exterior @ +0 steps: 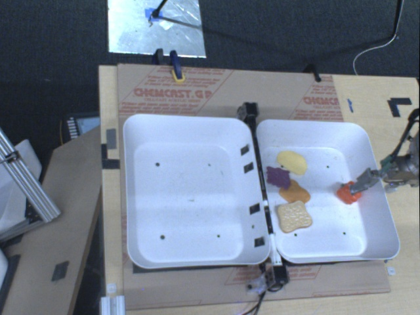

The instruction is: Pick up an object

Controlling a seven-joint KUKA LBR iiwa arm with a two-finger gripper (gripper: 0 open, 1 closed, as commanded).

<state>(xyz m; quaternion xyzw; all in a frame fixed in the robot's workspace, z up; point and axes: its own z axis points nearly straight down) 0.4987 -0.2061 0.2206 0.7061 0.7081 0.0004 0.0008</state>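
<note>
Red object (347, 193): near right wall of right bin (384, 215), small, likely light and rigid. Gripper (359, 185) touching its top; jaw state impossible to tell. Best taken across its middle.

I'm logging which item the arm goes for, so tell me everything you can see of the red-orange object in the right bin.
The red-orange object is small, rounded and lumpy, like a toy food piece, its surface detail too blurred to make out. It lies on the floor of the right bin, near the right wall, apart from the yellow, purple, orange and tan pieces by the divider. The gripper reaches in from the right and its tip meets the object's upper right side.
</note>
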